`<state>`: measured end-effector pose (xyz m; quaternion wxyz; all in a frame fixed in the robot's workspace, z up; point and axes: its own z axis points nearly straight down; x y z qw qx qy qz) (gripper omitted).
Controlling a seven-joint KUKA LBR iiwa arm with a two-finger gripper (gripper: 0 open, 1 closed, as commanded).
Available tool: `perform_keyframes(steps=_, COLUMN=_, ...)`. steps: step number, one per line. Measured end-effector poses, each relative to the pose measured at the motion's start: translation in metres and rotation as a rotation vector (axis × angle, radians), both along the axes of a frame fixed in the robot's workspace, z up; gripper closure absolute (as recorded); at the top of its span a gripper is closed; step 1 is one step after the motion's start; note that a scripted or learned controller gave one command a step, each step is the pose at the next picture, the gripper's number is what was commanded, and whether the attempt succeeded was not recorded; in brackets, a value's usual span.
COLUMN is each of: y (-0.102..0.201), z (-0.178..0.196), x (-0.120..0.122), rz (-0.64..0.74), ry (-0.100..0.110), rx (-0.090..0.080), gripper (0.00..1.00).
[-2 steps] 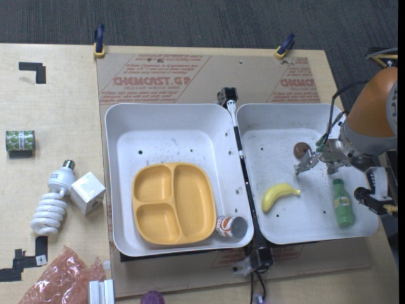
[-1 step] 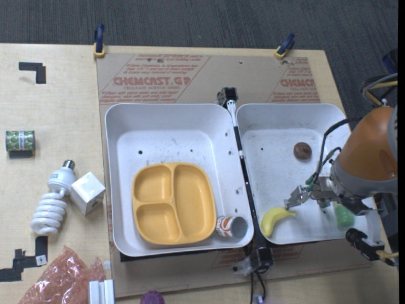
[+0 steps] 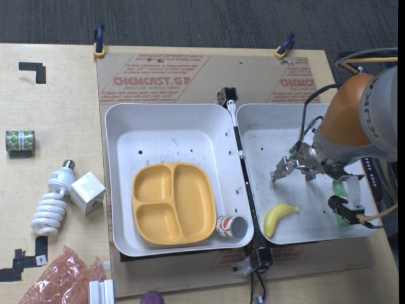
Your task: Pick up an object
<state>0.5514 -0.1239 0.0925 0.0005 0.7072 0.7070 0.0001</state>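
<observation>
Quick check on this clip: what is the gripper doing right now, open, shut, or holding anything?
Two-finger metal gripper: jaws spread open, nothing between them, poised over the right shallow white bin, above and apart from the yellow banana.

board (image 3: 158, 75) | "CHEMCAST G P" (red print, repeated at right, cut off)

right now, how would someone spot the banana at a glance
Look at the right bin, the one the arm reaches into. The banana lies near its front edge, below the gripper. It is the bin's only yellow, curved thing.
</observation>
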Motion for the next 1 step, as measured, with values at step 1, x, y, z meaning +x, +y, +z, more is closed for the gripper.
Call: perform_keyframes(steps=1, y=-0.0008, z=0.0100, x=0.0007, rz=-0.002, ry=-0.002, rx=-0.001, gripper=1.00)
